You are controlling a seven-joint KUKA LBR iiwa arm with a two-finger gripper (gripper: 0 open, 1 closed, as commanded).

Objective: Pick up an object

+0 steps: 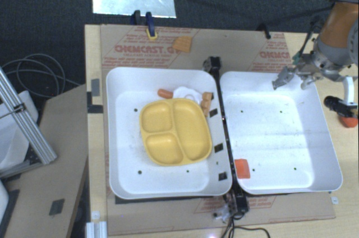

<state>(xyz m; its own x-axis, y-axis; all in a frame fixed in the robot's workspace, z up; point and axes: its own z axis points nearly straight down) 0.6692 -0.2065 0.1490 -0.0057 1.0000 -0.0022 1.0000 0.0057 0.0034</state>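
Broadly, two shallow white bins sit side by side on the bench. The left bin [120, 136] holds most of the clutter; the right bin [314, 136] has the arm's gripper [294, 78] above its far rim, towards the far right corner. The fingers are spread, with nothing between them.

Largest in the left bin is a yellow divided tray [175, 131], lying flat with three compartments and taking up the middle of the floor. Touching its far edge is a white object [187, 94], too partly hidden to name. Just beside that, on its left, lies a small orange sausage-shaped piece [165, 94], with its long axis running left to right. A small tan block [206, 100] stands near the wall shared by the bins.

Smallest is an orange-red block [242, 168] in the right bin's near left corner, well apart from everything else.

Relation governing the next move: this block is the only loose object in the bin below the gripper, and it lies towards the near left of the gripper, diagonally across the bin floor. Its closeness to two walls would likely crowd the fingers.
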